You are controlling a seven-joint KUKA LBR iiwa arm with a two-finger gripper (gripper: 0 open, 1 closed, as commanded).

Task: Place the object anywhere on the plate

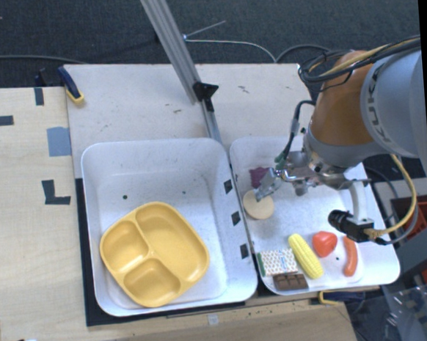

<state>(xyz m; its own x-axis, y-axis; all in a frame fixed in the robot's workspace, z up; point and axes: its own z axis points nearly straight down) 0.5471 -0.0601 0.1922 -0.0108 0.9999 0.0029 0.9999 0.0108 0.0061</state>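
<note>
A yellow three-compartment plate (pixel 154 253) lies in the left bin (pixel 102 160), towards its front. My gripper (pixel 281 190) hangs over the back of the right bin (pixel 376 267), open, with nothing between its fingers. Its left fingertip (pixel 263 193) is just above the back edge of a tan round disc (pixel 259 208) near the bin's left wall. A dark purple piece (pixel 259 176) lies just behind that fingertip. Toy food sits along the bin's front: a yellow corn cob (pixel 305 255), a red tomato (pixel 324 243) and an orange-red sausage shape (pixel 350 257).
A pale checked cracker (pixel 277 259) and a brown chocolate bar (pixel 288 281) lie in the right bin's front left corner. A metal pole (pixel 178 47) slants in from the back to the divide between the bins. Cables (pixel 372 227) hang from the arm's wrist.
</note>
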